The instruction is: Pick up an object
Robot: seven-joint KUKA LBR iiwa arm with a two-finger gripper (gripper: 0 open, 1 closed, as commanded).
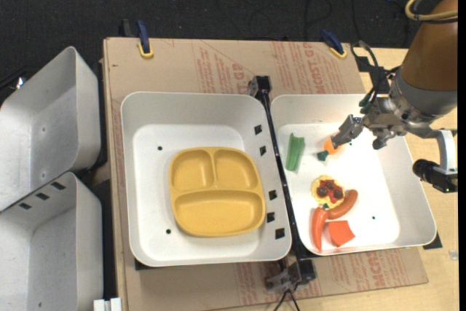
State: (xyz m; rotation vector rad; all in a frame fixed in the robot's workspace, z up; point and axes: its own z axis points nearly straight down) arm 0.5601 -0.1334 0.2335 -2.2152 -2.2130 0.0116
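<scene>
Yellow tray in left bin; toy foods in right bin.

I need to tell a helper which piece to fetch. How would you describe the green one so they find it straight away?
Find the right white bin, the one without the yellow tray. Against its left wall, toward the far end, lies the green block. It is the only green item; its neighbours are orange, red or yellow.
</scene>
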